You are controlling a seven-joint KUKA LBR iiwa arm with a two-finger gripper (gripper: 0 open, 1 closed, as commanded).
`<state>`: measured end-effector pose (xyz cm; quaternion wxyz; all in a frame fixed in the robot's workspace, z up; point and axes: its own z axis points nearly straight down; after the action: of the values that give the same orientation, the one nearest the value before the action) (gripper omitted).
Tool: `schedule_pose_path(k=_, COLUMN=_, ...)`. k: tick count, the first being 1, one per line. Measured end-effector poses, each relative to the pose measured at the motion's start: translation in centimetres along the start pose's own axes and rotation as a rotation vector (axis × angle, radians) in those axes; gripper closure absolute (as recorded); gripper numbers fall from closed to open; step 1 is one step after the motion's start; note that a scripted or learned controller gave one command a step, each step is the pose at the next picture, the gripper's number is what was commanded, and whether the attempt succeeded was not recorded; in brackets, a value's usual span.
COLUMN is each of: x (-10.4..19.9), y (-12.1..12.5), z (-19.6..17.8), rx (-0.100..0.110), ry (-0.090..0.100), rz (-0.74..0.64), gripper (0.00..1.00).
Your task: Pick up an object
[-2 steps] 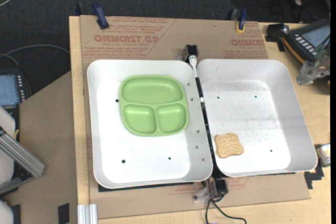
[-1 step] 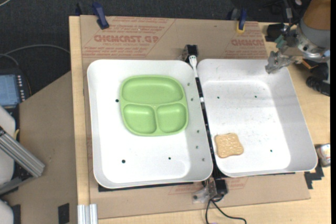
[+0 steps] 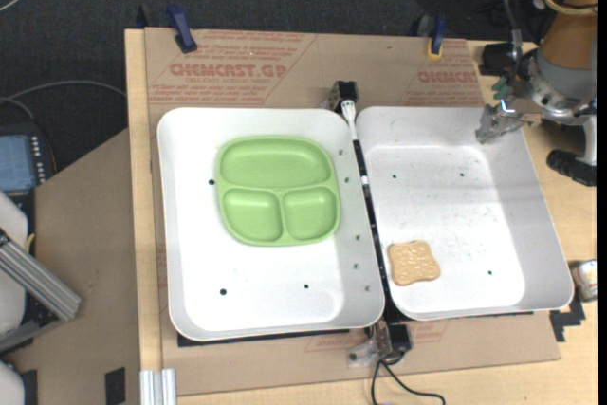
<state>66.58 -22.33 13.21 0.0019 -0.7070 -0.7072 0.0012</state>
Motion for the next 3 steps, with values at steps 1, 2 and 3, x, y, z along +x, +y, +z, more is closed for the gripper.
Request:
schedule_pose_path(k=1, x=-0.1, y=0.1, z=-13.5, rx=-0.017, ry=-0.006, rz=-0.001, gripper=1.00)
schedule_pose_path(k=2, x=6.2, y=-11.7, z=-8.1, rx=0.008, ry=0.005, rz=0.001, gripper=1.00)
schedule_pose_path(k=3, x=-0.5, y=-11.4, z=-15.5, rx=-0.013, ry=-0.007, rz=0.005, gripper=1.00)
